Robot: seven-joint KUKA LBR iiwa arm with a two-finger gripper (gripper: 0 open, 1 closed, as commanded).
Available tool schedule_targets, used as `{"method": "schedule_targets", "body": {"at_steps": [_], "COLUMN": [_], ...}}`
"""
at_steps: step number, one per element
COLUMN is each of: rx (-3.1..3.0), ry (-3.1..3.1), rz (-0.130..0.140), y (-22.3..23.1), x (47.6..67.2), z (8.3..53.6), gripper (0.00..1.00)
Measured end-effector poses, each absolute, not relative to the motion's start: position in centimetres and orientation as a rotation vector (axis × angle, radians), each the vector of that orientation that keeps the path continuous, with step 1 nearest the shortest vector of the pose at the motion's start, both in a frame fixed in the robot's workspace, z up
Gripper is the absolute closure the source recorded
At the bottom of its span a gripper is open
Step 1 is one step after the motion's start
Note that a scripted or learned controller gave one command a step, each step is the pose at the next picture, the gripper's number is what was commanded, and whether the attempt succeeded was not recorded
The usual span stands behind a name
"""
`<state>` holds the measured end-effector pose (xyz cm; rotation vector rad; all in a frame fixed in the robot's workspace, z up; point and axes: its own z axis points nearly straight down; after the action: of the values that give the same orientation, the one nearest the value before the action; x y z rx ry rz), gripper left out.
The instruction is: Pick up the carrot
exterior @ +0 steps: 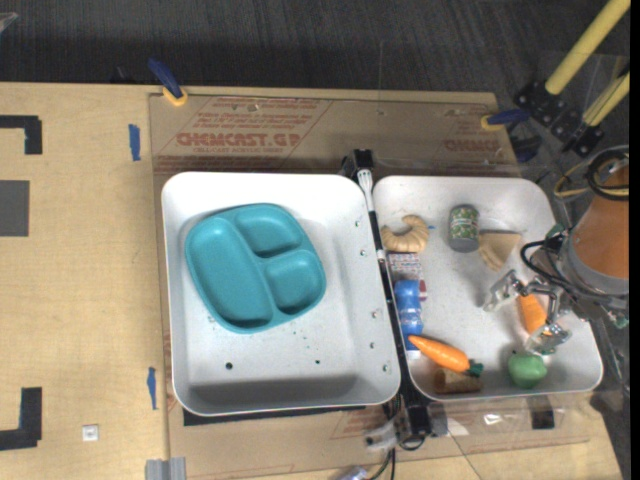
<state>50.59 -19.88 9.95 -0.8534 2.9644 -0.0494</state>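
A carrot (438, 352), orange with a green stem end, lies flat near the front left of the right bin (470, 273). My gripper (528, 313) hangs low over the right side of that bin, well right of the carrot. Its metal fingers (503, 292) are spread open on either side of a small orange piece (532, 314) that rests between them. The fingers are not closed on it. The grey arm with its orange band (603, 240) comes in from the right edge.
The right bin also holds a green ball (527, 369), a blue item (407, 301), a tan pastry shape (405, 234), a greenish can (462, 225) and a beige piece (494, 251). A teal divided plate (255, 265) sits in the left bin (190, 358).
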Motion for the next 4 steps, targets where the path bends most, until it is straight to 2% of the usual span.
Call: {"method": "schedule_targets", "body": {"at_steps": [1, 2, 3, 4], "rx": [-0.571, -0.966, -0.969, -0.968], "ry": [3.033, 2.936, 2.942, 2.934], "rz": [-0.041, -0.038, -0.029, -0.031], "y": [-21.4, -17.6, -17.4, -17.2], "x": [50.5, 51.0, 50.8, 51.1], "z": [9.8, 9.7, 10.6, 11.6], "gripper": [0.0, 0.0, 1.0, 1.0]}}
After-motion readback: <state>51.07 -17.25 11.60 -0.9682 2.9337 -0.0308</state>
